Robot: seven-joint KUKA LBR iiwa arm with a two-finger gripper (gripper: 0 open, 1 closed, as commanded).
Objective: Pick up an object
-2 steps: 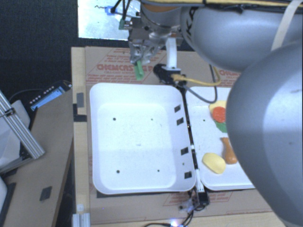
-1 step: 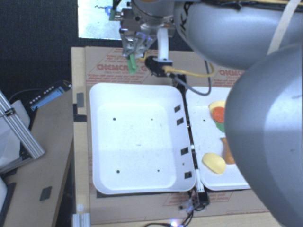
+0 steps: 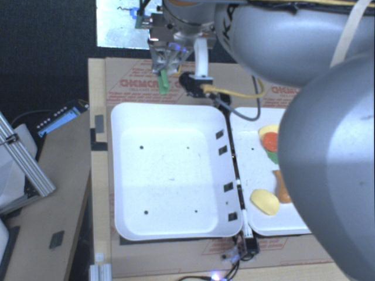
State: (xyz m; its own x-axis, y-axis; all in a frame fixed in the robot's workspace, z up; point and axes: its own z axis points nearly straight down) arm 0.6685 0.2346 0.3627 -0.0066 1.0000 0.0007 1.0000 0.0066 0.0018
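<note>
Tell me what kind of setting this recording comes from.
Most likely a robotics lab bench set up for grasping trials. Two shallow white bins sit side by side on a cardboard-covered surface, a grey arm reaches over them, and small toy-like objects lie in the right bin.

Bench: tan surface, lower left of the frame.
Cardboard sheet: lies on the bench, red print, under both bins.
Left bin: white, frame centre.
Right bin: white, touching it, right of centre.
</note>
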